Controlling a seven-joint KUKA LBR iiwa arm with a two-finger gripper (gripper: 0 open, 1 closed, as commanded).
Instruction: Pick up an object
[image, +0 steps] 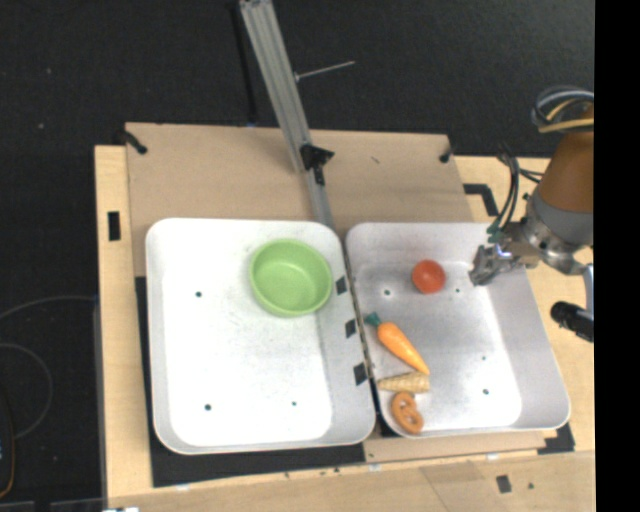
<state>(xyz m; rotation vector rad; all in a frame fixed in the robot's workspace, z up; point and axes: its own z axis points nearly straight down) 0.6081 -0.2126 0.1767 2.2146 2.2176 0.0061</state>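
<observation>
Light wooden bench (115, 300), brown cardboard sheet (220, 175) laid across its far part, two shallow white plastic bins set side by side, left bin (190, 350), right bin (510, 360), touching

single fixed camera above bench (280, 170), looking down at slant on both white bins (200, 400)

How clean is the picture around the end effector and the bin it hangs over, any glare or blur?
Camera view: the end effector looks soft and small, its detail smeared; the right bin shows a mild grey sheen, no harsh glare; the tomato and carrot read clearly, casting faint shadows.
</observation>
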